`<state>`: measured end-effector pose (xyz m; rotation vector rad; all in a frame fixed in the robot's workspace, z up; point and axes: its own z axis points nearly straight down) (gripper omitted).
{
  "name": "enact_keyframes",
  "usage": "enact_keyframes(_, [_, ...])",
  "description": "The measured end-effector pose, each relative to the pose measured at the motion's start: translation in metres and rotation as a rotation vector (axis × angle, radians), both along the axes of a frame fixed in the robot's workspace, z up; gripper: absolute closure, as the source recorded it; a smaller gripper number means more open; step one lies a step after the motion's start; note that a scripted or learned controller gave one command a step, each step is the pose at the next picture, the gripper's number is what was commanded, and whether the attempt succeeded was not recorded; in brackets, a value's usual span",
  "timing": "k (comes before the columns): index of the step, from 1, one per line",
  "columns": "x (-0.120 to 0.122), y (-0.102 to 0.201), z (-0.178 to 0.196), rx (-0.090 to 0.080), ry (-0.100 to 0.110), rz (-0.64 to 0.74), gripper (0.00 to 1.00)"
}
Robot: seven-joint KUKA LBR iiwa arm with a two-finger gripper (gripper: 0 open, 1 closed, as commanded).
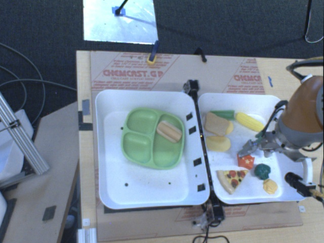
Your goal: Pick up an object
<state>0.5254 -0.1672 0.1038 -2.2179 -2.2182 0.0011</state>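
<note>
Just below the pincer (251, 149) sits the little red block (246, 161): probably light, hard and slick, best pinched across flat sides. How far the pincer gapes, I cannot tell.

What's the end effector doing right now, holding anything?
End effector: low in the right bin, just above the red block; open or closed cannot be told, and nothing visibly held.
</note>
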Motion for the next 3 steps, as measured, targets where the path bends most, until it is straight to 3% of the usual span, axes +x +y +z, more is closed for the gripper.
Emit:
enact_keyframes(1, [-0.04,-0.042,0.035,-0.005,-0.005,-0.004,0.0])
enact_keyframes(2, [0.03,-0.026,-0.022,-0.002,-0.007,0.008,0.0])
enact_keyframes(3, [-0.041,-0.02,-0.02,-0.001,-0.001,-0.002,0.0])
